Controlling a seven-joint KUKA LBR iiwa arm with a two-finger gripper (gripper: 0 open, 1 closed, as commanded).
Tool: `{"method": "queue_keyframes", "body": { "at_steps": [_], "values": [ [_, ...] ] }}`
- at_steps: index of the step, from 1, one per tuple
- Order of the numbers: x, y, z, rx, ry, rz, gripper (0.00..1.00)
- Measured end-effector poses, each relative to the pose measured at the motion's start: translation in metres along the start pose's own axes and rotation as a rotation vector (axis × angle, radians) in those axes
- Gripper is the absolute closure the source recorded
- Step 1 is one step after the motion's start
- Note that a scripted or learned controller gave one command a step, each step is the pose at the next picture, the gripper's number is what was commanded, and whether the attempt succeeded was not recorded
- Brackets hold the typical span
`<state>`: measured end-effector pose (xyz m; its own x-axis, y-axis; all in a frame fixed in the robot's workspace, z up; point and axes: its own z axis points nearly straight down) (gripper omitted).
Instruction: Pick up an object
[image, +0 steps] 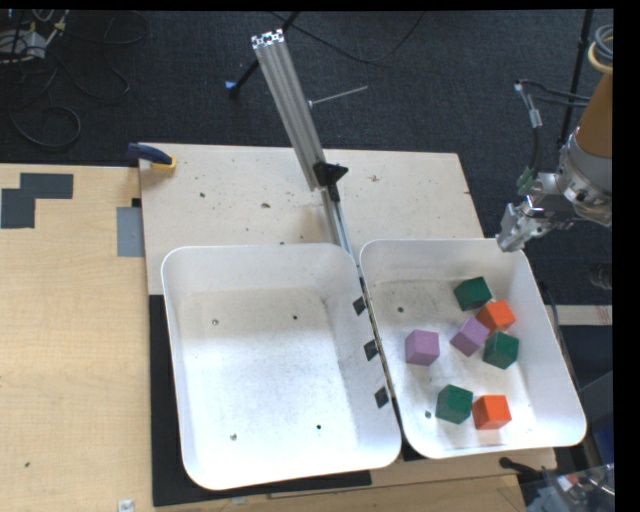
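Green block (473, 293) is sitting nearest in the right bin (560, 375), lying down-left of the gripper (512, 232), which is hovering at the bin's far corner

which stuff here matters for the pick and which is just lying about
Job: gripper; green blocks, orange blocks and purple blocks; right bin.
Lying about: left bin; metal rail; blue clamp; floor cables.
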<state>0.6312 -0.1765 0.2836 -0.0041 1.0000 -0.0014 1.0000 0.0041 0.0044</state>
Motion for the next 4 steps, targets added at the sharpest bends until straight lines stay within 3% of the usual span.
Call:
{"method": "queue_keyframes", "body": {
  "at_steps": [2,4],
  "values": [
    [0.106,-0.003,0.037,0.009,0.004,0.0,1.0],
    [0.197,-0.008,0.05,0.01,0.003,0.0,1.0]
  ]
}}
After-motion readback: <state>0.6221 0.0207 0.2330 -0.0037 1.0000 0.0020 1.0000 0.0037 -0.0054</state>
